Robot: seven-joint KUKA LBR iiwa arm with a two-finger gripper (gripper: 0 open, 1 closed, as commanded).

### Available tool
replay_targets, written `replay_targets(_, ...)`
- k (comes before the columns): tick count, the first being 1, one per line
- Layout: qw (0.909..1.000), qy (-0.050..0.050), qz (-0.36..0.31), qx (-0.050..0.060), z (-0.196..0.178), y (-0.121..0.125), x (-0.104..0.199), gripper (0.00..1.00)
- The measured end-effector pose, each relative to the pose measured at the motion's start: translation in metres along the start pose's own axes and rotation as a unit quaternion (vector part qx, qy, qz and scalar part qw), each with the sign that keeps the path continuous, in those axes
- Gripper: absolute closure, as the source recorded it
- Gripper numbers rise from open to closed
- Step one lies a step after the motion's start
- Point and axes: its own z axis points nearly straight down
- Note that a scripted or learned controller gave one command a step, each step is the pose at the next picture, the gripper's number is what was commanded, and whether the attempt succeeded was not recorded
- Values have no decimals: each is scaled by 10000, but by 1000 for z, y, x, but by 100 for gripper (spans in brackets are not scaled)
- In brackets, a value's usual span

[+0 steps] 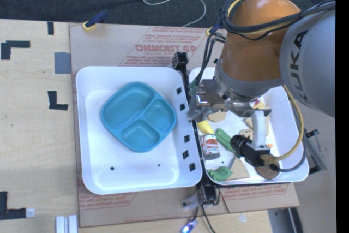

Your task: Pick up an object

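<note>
Scanning from the left: the left bin (pixel 87 133) carries a blue divided plate (pixel 139 116), sitting flat. The right bin (pixel 292 117) holds the clutter: a yellow piece (pixel 204 127) at its 9 o'clock, a small can (pixel 210 147) at 8, a green scrap (pixel 220 173) at 7, and a green pod (pixel 223 136) nearer centre. The gripper (pixel 221 107) hangs over that bin's 10 o'clock, buried under the wrist; I cannot tell the claw's state. I judge nothing is lifted yet, so the whole pick is left to do.

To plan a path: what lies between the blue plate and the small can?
In the camera view, bare left-bin floor and the two bins' adjoining rims lie between blue plate and can.
</note>
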Motion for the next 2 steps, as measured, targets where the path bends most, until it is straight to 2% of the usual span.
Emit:
replay_targets(1,10000,15,-25,-22,-80,2,73,100)
replay_targets(2,10000,-17,14,26,-85,1,68,100)
